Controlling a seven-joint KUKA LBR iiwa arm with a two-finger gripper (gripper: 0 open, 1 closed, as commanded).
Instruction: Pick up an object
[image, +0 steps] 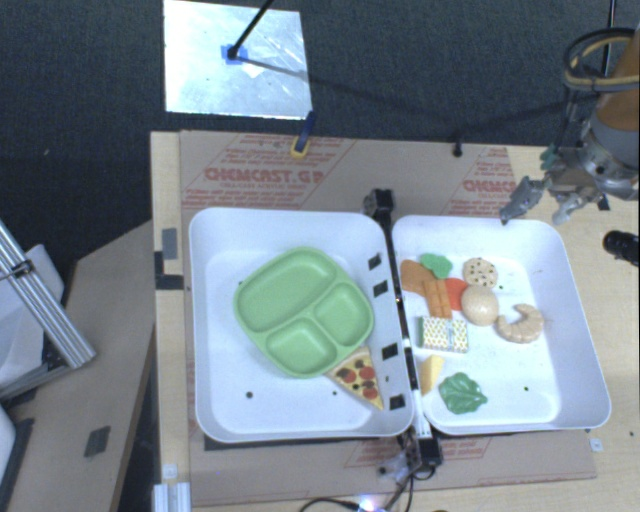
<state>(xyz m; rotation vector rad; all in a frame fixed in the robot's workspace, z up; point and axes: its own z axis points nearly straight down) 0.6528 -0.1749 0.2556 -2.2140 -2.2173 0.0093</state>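
Observation:
My gripper (540, 203) hangs over the far right corner of the right bin (575, 330), its two grey fingers spread open with nothing between them. The toy food lies below and left of it in that bin: a cookie (480, 271), a beige bun (479, 305), a shrimp (520, 323), a carrot piece (432, 290) with green and red bits, a checkered wafer (444, 334), a yellow stick (430, 373) and a green leaf (462, 393). A pizza slice (360, 379) lies in the left bin (215, 330).
A green divided plate (303, 310) takes up the middle of the left bin. Black clips (381, 205) run along the divider between the bins. A shiny foil sheet (238, 58) lies on the dark floor beyond the bench.

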